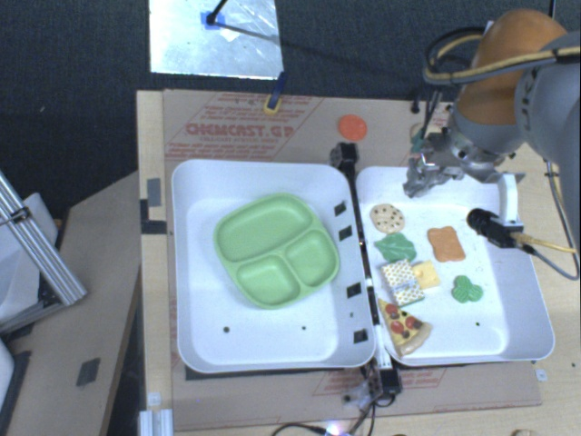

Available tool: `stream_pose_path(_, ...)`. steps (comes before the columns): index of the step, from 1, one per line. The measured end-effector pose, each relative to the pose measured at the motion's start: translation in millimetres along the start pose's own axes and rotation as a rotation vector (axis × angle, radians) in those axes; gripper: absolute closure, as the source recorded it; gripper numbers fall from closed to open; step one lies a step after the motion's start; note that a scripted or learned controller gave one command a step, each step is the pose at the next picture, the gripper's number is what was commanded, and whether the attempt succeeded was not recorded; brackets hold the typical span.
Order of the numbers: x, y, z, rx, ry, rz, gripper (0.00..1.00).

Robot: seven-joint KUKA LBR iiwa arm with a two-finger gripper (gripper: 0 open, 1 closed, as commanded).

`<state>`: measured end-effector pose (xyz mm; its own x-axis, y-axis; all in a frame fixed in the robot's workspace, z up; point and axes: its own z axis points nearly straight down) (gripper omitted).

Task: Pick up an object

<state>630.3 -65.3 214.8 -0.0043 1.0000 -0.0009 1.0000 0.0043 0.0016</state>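
Note:
Several toy food pieces lie in the right bin [517, 330]: a chocolate-chip cookie [387, 216], a green leafy piece [395, 246], an orange toast slice [446, 243], a patterned white block [402, 282] beside a yellow cheese piece [427, 275], a green broccoli piece [467, 289] and a pizza slice [406, 326]. My gripper [419, 183] hangs over the bin's back left corner, above and a little right of the cookie. Nothing shows between its fingers.
The left bin [195, 334] holds a green divided plate [277, 248]. An orange disc [352, 128] lies on the cardboard behind the bins. A black camera [488, 226] on a white bracket juts over the right bin's right side. A foil sheet [214, 24] lies at the back.

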Motion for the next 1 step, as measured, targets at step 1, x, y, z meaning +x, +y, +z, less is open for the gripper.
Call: stream_pose_path(1,-0.6,-9.9,-12.7,0.0,0.001,0.003,1.0)
